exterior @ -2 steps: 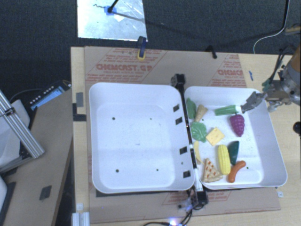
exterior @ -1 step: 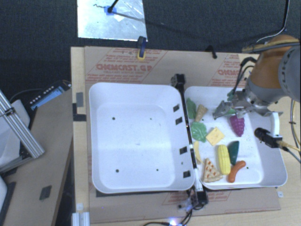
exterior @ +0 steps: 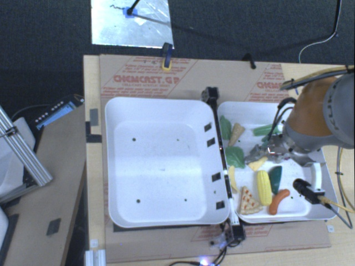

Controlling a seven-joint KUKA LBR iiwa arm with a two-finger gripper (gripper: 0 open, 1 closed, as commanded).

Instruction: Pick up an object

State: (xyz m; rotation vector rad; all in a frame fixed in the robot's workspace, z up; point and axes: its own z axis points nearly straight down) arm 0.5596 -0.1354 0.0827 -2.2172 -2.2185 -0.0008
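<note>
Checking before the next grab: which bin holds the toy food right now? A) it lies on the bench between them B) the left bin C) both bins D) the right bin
D: the corn cob, pizza slice, sausage and green pieces all lie in the right bin, where the gripper is reaching.

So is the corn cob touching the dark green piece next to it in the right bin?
Touching, as far as it shows. In the camera view the corn cob and the dark green piece lie side by side with no white bin floor visible between them along their shared edge.
</note>
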